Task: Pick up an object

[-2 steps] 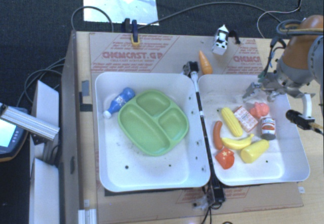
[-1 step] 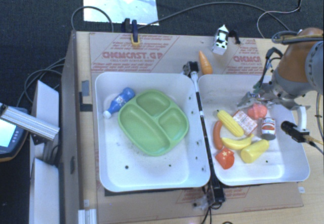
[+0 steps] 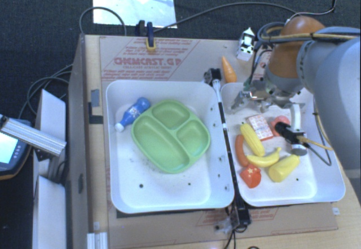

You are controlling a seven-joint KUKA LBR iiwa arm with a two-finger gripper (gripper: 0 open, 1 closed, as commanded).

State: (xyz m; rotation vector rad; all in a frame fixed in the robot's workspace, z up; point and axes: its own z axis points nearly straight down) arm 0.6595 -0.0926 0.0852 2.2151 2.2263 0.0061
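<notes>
Apparently approach step: gripper [image 3: 249,97] hangs over right bin's [image 3: 333,186] top-left corner, fingers spread, nothing betw. them. Nearest pickable, corn cob [image 3: 251,139], lies just below; next needs lowering, closing.

The scene is viewed from one fixed camera set above the bench [image 3: 169,56] and tilted down at a slant, so that both white bins are taken in whole: the left bin [image 3: 127,186] toward 8 o'clock and the right bin [image 3: 316,186] toward 4 o'clock. The view is held far enough back that dark floor is seen past the bench toward 12 and 9 o'clock. The arm [image 3: 327,62] is seen entering from 2 o'clock.
</notes>
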